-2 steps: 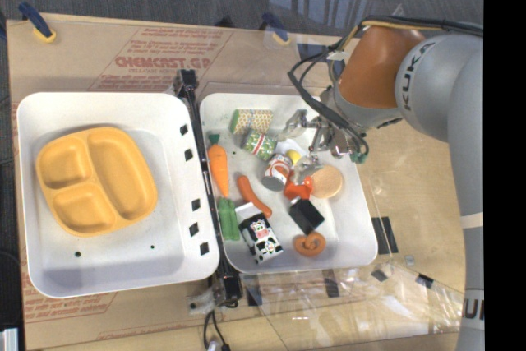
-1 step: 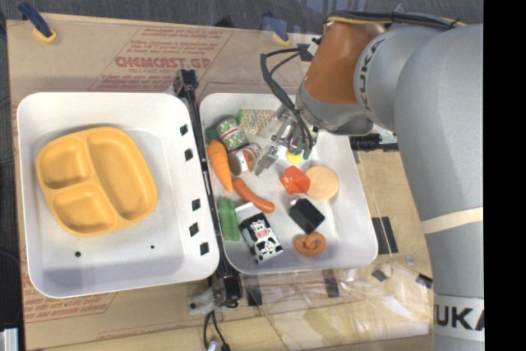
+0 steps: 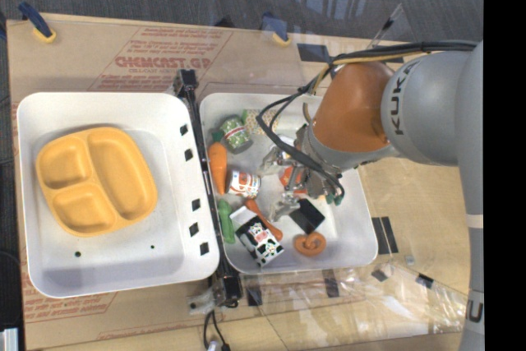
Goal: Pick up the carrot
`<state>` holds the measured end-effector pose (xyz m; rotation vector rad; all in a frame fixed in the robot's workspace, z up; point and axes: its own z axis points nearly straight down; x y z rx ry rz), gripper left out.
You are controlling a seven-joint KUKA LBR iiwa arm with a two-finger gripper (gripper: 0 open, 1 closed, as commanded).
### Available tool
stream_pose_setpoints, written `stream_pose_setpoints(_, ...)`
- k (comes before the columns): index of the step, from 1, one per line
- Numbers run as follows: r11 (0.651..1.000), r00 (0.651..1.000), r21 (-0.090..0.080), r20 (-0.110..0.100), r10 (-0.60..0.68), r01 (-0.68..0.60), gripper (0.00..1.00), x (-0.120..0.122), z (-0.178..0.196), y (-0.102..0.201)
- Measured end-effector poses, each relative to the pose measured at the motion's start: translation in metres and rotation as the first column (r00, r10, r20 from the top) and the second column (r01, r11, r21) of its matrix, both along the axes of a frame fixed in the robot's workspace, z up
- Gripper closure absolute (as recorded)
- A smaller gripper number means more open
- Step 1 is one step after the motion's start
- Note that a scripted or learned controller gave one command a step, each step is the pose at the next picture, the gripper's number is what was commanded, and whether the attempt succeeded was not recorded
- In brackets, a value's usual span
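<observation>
**Gripper low in the right bin, carrot off to its left**

From the overhead camera, we see our gripper reaching down into the right bin, in the middle of the clutter. Whether it is released or clenched we cannot tell from this angle, and we see nothing clearly caught in it.

The carrot lies against the bin's left wall, to the left of the gripper in this view. Its long axis runs roughly parallel to that wall, top to bottom in the picture. Between carrot and gripper sits a small white and orange can; a green vegetable lies just below the carrot.

We judge the coming move to be a sideways shift toward that left wall, with the grip set across the carrot's width.

The yellow divided tray rests in the left bin, well apart.
</observation>
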<state>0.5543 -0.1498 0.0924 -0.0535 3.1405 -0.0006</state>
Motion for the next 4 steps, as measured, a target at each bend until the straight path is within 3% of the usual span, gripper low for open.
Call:
stream_pose_setpoints(1,1.000,1.000,0.000,0.005,0.006,-0.006,1.00,0.003,0.011,0.002)
stream_pose_setpoints(2,0.998,0.998,0.000,0.001,0.060,-0.060,1.00,-0.054,0.000,0.052)
stream_pose_setpoints(3,0.998,0.998,-0.002,0.004,0.067,-0.067,1.00,-0.052,0.010,0.053)
stream_pose_setpoints(4,0.868,0.868,-0.001,0.002,0.496,-0.496,1.00,-0.019,0.000,0.030)
